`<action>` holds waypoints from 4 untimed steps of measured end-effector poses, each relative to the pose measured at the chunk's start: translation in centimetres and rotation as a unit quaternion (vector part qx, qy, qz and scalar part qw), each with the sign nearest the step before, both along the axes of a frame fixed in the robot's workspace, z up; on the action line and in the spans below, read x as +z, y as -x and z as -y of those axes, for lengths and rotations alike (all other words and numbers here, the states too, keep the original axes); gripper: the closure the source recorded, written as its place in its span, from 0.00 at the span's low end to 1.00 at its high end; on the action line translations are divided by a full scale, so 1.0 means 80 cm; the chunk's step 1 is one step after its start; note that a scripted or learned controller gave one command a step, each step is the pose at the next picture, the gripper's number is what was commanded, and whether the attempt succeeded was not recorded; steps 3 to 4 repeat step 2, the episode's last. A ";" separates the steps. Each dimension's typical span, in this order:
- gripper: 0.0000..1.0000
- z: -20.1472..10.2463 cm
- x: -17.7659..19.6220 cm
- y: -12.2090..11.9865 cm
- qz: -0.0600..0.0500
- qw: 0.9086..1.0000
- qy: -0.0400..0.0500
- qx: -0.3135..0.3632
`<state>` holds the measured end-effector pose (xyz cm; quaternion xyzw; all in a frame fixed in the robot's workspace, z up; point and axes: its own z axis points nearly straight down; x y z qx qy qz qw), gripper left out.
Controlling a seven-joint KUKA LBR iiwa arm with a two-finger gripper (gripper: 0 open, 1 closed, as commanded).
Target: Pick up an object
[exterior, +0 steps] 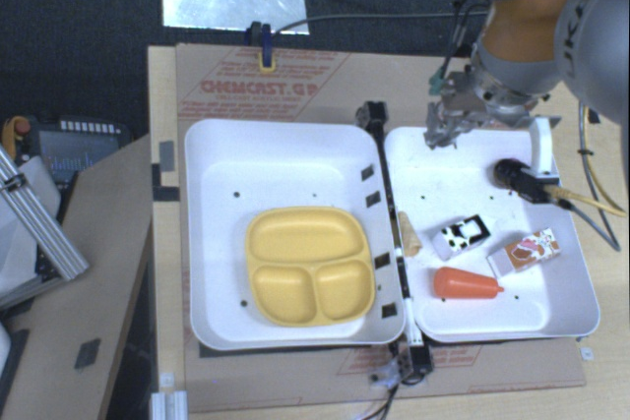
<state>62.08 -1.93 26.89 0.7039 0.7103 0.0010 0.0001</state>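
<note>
Robotics lab: bench-mounted white bins (285, 138), cabling, test objects.

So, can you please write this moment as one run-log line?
gripper: over right bin's far edge, holding nothing | carrot, cow-print carton, red-white carton: lying in right bin | yellow tray: left bin

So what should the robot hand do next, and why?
Probably swing toward the camera and lower over the carrot. The gripper hangs above the far edge of the right bin with nothing under it, while the toys lie at the near side: the carrot, a cow-print box and a small carton. The carrot lies apart from the others, so it looks easiest.
</note>
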 end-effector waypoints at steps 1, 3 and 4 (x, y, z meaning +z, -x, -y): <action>1.00 -0.059 -0.002 -0.012 0.001 1.000 0.000 0.000; 1.00 -0.117 -0.008 -0.028 0.001 1.000 0.000 0.000; 1.00 -0.117 -0.008 -0.028 0.001 1.000 0.000 0.000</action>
